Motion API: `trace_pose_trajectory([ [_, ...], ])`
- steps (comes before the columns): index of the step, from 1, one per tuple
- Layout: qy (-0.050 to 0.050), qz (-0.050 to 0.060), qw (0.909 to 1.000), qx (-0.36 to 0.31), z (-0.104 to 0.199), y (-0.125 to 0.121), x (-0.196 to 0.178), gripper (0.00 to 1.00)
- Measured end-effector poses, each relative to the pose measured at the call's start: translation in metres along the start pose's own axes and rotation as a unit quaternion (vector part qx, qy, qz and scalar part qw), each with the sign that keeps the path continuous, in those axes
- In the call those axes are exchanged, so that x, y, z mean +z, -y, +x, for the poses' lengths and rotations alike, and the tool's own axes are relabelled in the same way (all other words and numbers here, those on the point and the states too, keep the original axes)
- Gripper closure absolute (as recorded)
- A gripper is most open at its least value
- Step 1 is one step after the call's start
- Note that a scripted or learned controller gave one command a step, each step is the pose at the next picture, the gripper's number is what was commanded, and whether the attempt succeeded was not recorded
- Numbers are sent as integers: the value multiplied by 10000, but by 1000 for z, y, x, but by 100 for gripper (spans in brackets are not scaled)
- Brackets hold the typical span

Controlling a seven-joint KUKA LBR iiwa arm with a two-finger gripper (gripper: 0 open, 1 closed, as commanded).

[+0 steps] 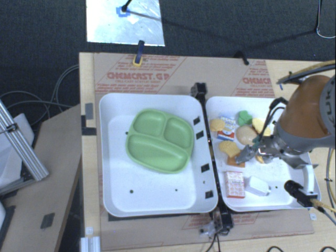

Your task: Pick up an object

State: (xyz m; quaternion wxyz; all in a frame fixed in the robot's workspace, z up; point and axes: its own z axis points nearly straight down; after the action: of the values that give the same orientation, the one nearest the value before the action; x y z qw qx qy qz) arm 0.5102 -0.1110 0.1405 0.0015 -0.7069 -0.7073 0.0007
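Claw [242, 158] hovers low over the right bin [273, 206] — whether it's apart or together, you can't tell. Nearest target is the yellow piece [229, 148] just beside it — drop straight, avoid crowding neighbours.

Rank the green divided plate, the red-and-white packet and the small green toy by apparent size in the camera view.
1. green divided plate, by far
2. red-and-white packet
3. small green toy, smallest

Gripper [245, 155] over right bin's [273, 202] clutter
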Motion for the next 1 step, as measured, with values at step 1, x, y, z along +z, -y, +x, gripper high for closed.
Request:
trace_pose_trajectory([
  [1,-2,3,10000,-2,1,0,53,0],
])
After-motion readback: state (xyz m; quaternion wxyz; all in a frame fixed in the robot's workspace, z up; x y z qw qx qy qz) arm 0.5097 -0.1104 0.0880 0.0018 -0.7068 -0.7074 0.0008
